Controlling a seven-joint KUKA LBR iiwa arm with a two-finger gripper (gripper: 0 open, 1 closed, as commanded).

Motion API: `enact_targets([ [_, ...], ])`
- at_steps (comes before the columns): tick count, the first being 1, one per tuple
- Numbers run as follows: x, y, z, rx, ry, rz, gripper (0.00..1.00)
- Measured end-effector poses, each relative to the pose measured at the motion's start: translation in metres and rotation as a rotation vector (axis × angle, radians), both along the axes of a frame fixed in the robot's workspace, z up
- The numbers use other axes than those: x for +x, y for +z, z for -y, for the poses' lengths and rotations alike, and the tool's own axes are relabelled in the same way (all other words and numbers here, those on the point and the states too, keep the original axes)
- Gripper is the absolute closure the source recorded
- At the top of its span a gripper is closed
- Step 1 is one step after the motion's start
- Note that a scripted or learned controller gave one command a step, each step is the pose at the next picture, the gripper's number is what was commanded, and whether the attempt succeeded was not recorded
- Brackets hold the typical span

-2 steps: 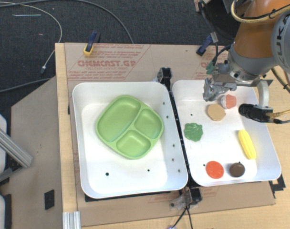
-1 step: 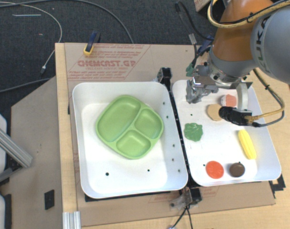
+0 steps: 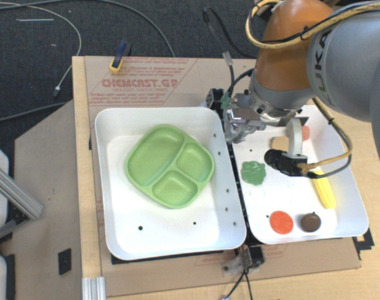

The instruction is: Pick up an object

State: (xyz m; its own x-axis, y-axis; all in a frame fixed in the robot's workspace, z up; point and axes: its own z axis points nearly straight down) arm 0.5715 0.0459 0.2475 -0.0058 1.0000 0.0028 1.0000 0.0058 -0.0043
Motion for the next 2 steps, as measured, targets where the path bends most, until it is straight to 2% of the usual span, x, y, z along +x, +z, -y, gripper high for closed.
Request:
enact_targets([
  [1,-0.0189,-0.0250,-0.0444,0.000,-0.001,-0.003,1.00],
  [2,-0.0178,-0.0235,-0.0414,-0.002,-0.006,0.001,0.00],
])
